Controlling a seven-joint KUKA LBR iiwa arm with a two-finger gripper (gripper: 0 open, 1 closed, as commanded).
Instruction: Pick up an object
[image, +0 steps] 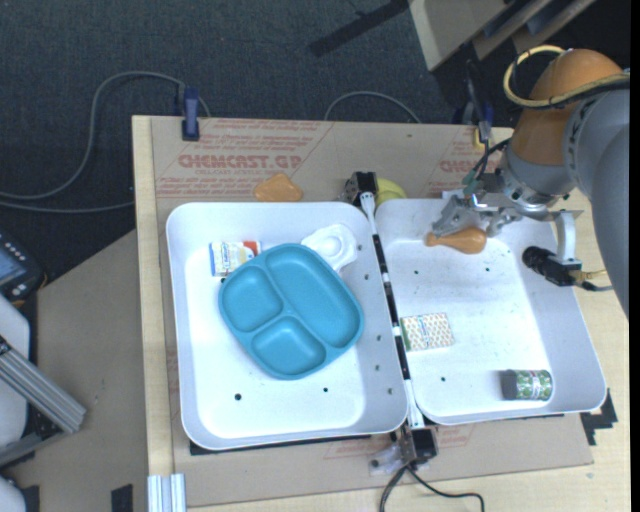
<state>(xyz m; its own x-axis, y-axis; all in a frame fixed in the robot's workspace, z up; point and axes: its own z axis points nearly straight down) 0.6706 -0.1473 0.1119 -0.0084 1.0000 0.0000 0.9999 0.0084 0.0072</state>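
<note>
My gripper (462, 222) hangs over the far left corner of the right bin (560, 330). Directly under its tip lies a small orange toy (458, 240), on or just above the bin floor; whether it is gripped I cannot make out. Further toward the front of this bin, a patterned flat packet (427, 331) rests near the left wall, and a small green can (527, 384) lies on its side at the front right.
The left bin (190, 300) holds a blue divided plate (290, 310), a white lid-like piece (331, 245) and a small carton (232, 255). Behind the bins on the board sit an orange lump (278, 187) and a yellow-green object (388, 190).
</note>
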